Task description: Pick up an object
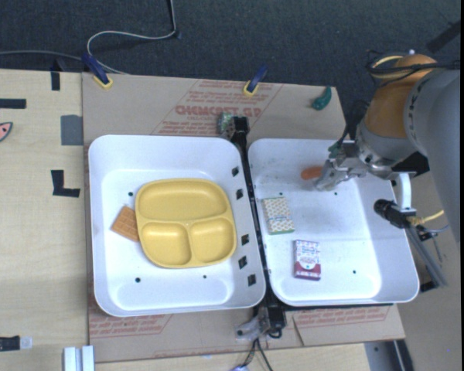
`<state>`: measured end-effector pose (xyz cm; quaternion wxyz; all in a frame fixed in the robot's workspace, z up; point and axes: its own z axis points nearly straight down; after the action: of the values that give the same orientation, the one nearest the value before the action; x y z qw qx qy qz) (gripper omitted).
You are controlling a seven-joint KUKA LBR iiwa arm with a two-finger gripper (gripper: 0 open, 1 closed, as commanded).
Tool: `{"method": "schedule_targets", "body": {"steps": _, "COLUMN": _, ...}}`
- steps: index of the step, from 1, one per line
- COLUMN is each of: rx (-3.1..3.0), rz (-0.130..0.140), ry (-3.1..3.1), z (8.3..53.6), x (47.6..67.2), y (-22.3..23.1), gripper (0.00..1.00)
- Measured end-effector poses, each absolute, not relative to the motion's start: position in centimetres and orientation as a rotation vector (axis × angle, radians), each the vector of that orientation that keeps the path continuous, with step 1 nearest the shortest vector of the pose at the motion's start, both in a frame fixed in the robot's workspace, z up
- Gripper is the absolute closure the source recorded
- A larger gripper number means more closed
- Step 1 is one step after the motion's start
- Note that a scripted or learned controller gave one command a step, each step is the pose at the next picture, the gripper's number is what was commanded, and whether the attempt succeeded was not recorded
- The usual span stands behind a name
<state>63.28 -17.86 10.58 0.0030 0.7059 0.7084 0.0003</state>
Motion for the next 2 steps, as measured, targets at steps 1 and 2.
{"method": "schedule_targets", "body": {"steps": 1, "rx": 2.213, "rz": 0.001, "ry": 2.221, "z": 10.57, "x": 63.27, "y": -17.86, "gripper": 0.00}}
{"method": "schedule_targets", "body": {"steps": 2, "rx": 2.214, "rz": 0.001, "ry": 2.223, "z": 11.49, "x": 63.26, "y": -17.80, "gripper": 1.00}}
